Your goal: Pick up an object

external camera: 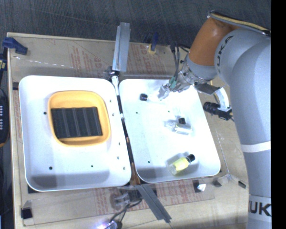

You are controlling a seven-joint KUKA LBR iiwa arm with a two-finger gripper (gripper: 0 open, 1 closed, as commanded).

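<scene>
My gripper point(163, 93) hangs low over the far part of the right bin point(148, 166), reaching in from the right under the orange band. Just left of its tips lies a small black cap point(143, 97), apart from them. A clear little bottle with a black top point(178, 125) rests mid-bin, below the gripper. Near the front edge lies a yellow bottle with a black cap point(180, 163). Nothing shows between the gripper's tips.
The left bin point(33, 166) holds a yellow tray with a dark ribbed insert point(78, 119). A metal divider bar point(120, 46) stands between the bins at the back. Clamps and cables sit on the bench's right and front edges.
</scene>
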